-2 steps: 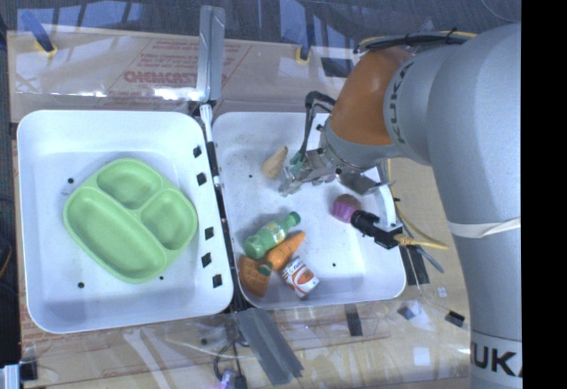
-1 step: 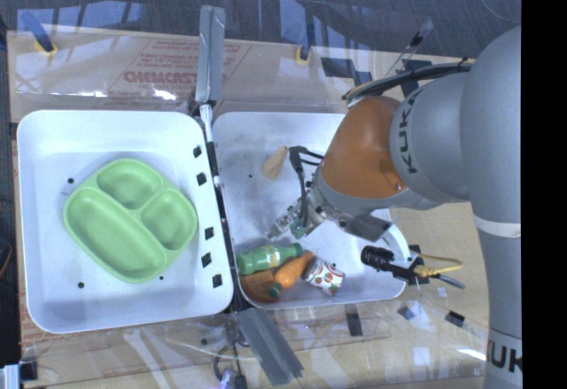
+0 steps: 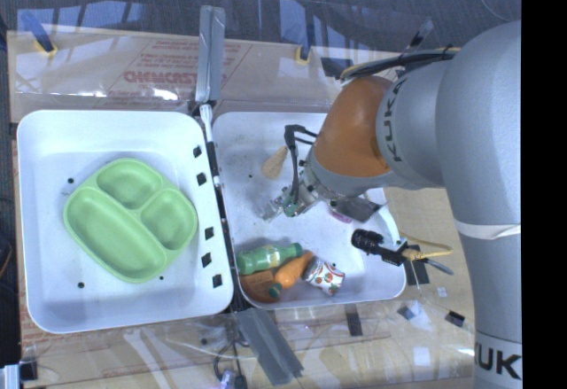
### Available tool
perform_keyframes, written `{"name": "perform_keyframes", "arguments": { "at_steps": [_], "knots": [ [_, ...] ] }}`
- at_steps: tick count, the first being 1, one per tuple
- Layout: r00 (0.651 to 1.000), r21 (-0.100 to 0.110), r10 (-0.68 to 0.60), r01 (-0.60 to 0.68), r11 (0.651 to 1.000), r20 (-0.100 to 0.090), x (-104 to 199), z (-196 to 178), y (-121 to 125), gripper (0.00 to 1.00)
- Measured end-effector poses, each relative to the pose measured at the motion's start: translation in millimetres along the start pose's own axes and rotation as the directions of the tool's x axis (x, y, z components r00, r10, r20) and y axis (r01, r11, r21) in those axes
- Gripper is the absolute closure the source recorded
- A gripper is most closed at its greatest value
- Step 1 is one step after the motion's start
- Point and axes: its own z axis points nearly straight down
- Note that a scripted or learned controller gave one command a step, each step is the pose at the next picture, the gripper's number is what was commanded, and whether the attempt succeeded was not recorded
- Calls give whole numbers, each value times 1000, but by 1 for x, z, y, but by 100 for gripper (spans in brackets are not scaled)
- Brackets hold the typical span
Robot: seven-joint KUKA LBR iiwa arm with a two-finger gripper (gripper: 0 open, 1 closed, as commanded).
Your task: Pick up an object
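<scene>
Finding nearest, bunched against the near wall of the right bin [image 3: 244,148], a green bottle [image 3: 268,258], an orange carrot [image 3: 292,271] and a small patterned cup [image 3: 326,276], with the carrot touching the bottle and the cup just beside the carrot. Seeing further back the hand [image 3: 285,201] hanging over the bare middle of that same bin, apart from all three, while not being able to tell its width or any grip, and noting across the divide a green divided plate [image 3: 130,219] lying flat in the left bin [image 3: 44,166]. Spotting farthest a pale wooden piece [image 3: 275,162] lying toward the right bin's back, near the arm [image 3: 461,112].
</scene>
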Motion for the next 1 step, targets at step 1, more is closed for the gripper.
{"name": "perform_keyframes", "arguments": {
  "at_steps": [1],
  "knots": [
    [994,0,107,-107,994,1,-52,-1,48,0]
  ]
}}
